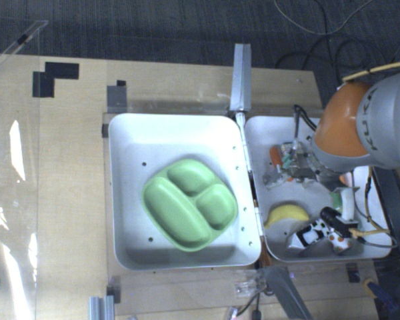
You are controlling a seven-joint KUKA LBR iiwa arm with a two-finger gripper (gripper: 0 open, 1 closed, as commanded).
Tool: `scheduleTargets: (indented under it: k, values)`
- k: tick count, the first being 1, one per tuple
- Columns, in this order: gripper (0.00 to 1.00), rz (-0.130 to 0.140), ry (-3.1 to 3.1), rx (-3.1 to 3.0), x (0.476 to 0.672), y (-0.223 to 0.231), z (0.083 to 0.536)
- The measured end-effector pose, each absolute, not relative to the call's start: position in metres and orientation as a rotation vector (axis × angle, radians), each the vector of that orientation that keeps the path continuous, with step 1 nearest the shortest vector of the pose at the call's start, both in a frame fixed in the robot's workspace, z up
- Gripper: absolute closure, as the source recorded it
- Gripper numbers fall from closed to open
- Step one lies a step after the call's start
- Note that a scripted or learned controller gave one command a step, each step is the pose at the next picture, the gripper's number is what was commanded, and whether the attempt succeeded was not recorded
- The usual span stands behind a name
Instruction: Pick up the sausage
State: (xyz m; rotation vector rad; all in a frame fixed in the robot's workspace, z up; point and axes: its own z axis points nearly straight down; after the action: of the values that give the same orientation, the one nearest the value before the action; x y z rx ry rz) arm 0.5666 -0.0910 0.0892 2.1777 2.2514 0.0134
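Observation:
A small reddish-orange piece [275, 155], probably the sausage, lies in the upper left part of the right bin [257, 133]. My gripper [283, 169] is low inside that bin, directly beside and slightly in front of the piece. The grey arm with its orange band [340, 129] reaches in from the right and covers the bin's upper right part. Whether the gripper touches the reddish piece cannot be made out.
The left bin [127, 139] bears a green divided plate [190, 203]. In the right bin's front part lie a yellow object [287, 214] and a black-and-white toy [315, 235]. A green item [337, 199] sits near the right wall. A metal divider [241, 79] stands between the bins.

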Motion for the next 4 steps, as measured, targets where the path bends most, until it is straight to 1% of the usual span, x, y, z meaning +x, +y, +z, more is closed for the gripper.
scheduleTargets:
  k: [1,2,3,4]
  values:
    - [1.00,0.023,2.249,2.173,0.569,-0.090,0.102]
    - [1.00,-0.016,2.207,2.253,0.667,-0.092,0.088]
    - [1.00,0.009,2.217,2.217,0.670,-0.035,0.188]
    - [0.00,0.009,2.217,2.217,0.670,-0.035,0.187]
